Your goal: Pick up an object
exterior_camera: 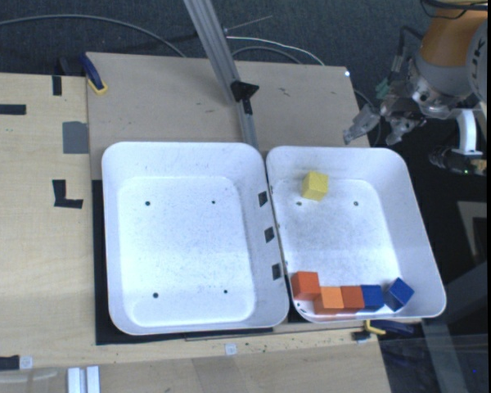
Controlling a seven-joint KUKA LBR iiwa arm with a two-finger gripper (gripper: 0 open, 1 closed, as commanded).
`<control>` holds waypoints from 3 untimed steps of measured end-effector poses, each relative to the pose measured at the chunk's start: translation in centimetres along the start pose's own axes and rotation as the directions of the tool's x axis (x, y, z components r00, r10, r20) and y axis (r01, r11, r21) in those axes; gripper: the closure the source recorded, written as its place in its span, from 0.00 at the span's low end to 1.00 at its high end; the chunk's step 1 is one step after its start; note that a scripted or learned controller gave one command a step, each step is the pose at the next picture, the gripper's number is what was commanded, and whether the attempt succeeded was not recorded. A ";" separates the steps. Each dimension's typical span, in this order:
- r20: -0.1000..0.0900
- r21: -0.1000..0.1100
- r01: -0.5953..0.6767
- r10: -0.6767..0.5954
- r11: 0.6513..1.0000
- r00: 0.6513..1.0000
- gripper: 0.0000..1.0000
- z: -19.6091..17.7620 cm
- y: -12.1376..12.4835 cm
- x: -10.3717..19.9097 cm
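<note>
The gripper hangs above the far right corner of the right bin, and its fingers look spread apart with nothing between them. The yellow block sits alone near the far wall, so it looks easiest to grab. The orange and blue blocks are squeezed against the near wall, and there the fingers could bump the wall or slip off.

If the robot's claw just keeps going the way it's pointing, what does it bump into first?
Probably the far rim of the right bin. The gripper hangs just beyond that bin's far right corner, pointing down and to the view's left. Depth is hard to judge, so it might clear the rim and land near the yellow block.
</note>
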State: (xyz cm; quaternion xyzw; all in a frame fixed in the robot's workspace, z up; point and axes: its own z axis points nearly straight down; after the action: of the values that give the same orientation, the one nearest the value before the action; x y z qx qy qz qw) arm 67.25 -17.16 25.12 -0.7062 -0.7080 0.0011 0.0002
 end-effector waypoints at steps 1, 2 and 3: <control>-0.003 0.008 0.000 0.000 1.000 1.000 0.00 10.6 0.7 3.1; -0.001 0.004 0.001 -0.001 1.000 1.000 0.00 16.3 -0.5 6.4; -0.002 0.001 0.000 0.000 1.000 1.000 1.00 15.0 -0.4 6.3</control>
State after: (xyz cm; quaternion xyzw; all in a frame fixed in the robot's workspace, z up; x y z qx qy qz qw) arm 66.81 -10.89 10.13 -0.7062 -0.7080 0.0007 0.0011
